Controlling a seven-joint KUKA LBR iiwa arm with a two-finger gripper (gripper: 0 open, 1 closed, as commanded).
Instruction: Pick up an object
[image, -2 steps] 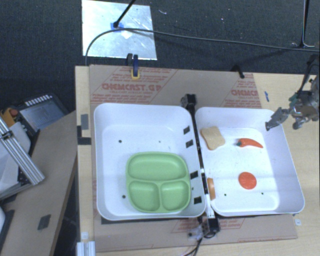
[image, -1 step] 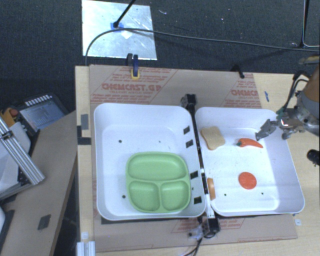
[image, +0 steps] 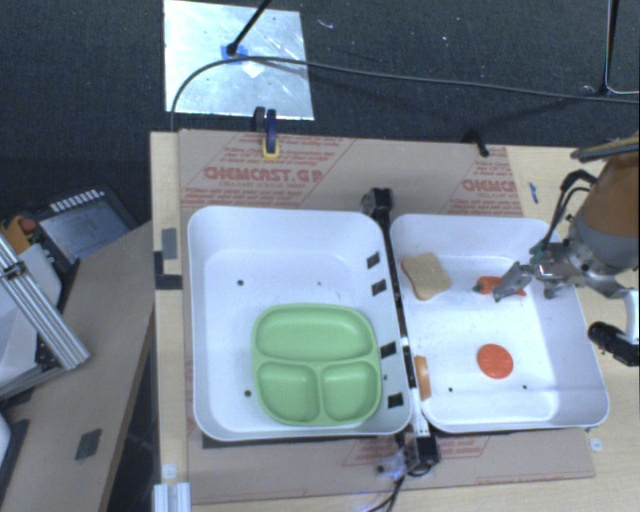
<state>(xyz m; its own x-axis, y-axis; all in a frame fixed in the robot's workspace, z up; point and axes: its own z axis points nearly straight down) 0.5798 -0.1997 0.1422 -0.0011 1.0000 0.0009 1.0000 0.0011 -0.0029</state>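
Jaws (state unclear) beside small orange piece (image: 485, 285), right bin (image: 570, 400), bread slice (image: 427, 274) nearby

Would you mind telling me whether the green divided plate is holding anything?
Empty. The green plate in the left bin shows bare green in all three compartments.

I work in a robotics lab, not a home. My two white bins (image: 300, 225) sit clamped on a cardboard-covered bench (image: 330, 165) mid-frame. Cables (image: 420, 80) trail over dark carpet (image: 80, 90) along the top, and aluminium framing (image: 35, 310) with an electronics box (image: 85, 225) stands at the left edge.
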